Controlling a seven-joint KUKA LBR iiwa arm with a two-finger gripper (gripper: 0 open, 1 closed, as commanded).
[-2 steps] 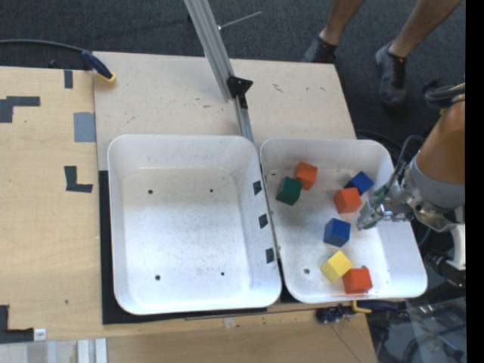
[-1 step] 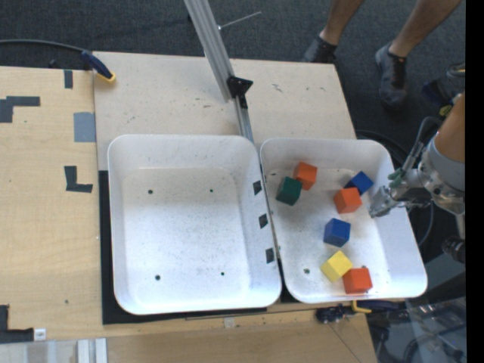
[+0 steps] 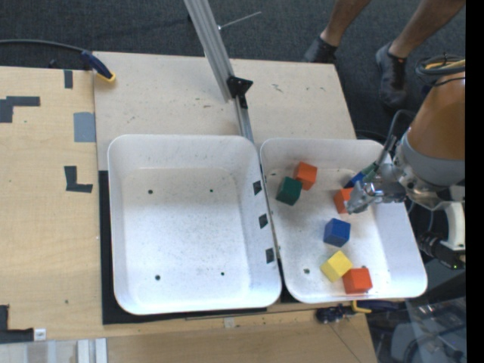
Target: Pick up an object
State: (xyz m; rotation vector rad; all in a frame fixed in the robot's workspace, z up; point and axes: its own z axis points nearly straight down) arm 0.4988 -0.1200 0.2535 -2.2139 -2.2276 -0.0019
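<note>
The right bin [image 3: 393, 240] holds several small blocks. An orange block [image 3: 306, 174] and a green block [image 3: 288, 191] lie near its far left. A blue block [image 3: 337, 231] sits in the middle, with a yellow block [image 3: 336, 265] and a red-orange block [image 3: 358, 280] near the front edge. My gripper [image 3: 361, 195] reaches in from the right and hangs low over the bin's right half. It sits right against another orange block [image 3: 342, 200] and partly hides it.
The left bin [image 3: 121, 203] is beside the right one, with a shared raised rim between them. A slanted metal pole [image 3: 212, 36] rises at the back. A person's legs stand beyond the bench at the top right.
</note>
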